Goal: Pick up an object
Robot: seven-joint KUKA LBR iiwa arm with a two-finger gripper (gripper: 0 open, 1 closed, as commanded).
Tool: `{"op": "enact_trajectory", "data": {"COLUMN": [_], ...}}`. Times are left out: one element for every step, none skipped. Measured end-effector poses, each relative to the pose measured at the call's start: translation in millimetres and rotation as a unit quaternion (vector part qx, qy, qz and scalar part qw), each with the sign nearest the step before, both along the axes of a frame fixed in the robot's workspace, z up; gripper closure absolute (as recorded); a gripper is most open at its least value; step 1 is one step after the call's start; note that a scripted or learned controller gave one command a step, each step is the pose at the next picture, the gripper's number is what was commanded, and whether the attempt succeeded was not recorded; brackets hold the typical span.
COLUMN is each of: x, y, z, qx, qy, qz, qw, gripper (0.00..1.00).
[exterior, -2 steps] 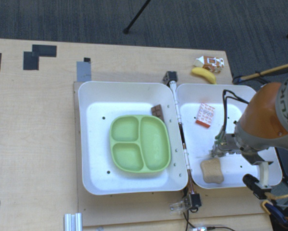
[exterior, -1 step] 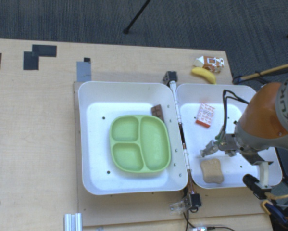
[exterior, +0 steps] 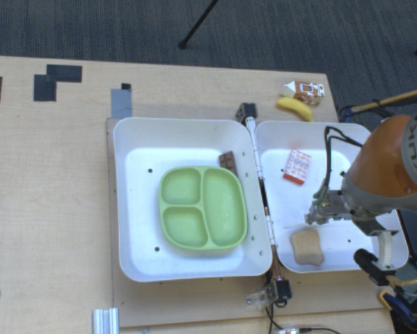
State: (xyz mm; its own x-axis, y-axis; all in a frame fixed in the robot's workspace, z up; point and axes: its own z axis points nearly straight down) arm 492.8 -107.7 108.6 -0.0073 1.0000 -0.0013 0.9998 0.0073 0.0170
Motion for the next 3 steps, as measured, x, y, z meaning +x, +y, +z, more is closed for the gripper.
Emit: {"op": "enact_trajectory", "data": {"x": [-0.1, -4.1, -1.8], "y": [0.0, 23.2, 23.8], "z": [0.0, -21.8, -10.4], "qx": [0.0, -0.0009, -0.0006], "qy": [0.0, 0.005, 0.002], "qz": [0.0, -0.003, -0.002], "qw": [1.0, 1.0, 1.0], "gripper": [0.0, 0.0, 1.0]}}
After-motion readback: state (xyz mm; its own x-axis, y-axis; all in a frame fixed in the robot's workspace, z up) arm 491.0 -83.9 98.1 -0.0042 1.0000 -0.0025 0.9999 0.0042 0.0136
